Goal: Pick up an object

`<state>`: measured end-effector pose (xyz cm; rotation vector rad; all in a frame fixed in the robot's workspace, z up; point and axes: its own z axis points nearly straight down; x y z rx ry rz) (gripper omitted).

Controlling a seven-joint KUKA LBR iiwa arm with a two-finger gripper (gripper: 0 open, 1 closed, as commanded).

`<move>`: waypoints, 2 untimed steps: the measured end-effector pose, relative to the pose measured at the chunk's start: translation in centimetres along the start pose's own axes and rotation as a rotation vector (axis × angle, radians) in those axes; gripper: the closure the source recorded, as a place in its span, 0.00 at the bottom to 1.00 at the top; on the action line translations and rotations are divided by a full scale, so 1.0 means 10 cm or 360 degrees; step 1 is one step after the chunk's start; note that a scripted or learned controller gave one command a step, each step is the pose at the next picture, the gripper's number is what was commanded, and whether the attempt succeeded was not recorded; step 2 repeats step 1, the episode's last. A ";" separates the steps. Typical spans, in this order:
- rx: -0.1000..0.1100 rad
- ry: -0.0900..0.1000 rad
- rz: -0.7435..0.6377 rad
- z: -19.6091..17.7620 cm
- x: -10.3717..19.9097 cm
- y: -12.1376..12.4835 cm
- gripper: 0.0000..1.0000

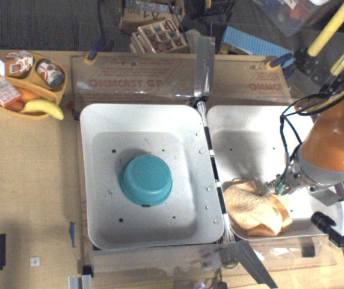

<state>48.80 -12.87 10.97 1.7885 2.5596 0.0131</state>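
We note our gripper (278, 187) low in the right bin (244, 131), at the 2 o'clock edge of the tan cloth (255, 208) lying at 6 o'clock; its grip cannot be told, nothing looks lifted, so the pick remains undone.

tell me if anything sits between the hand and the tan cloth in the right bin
Nothing visible does. The hand is right at the upper edge of the tan cloth in the right bin.
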 end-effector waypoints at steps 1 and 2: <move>0.0015 0.0009 0.0172 0.20 -0.08 0.10 1.00; 0.0015 0.0009 0.0172 0.20 -0.08 0.10 1.00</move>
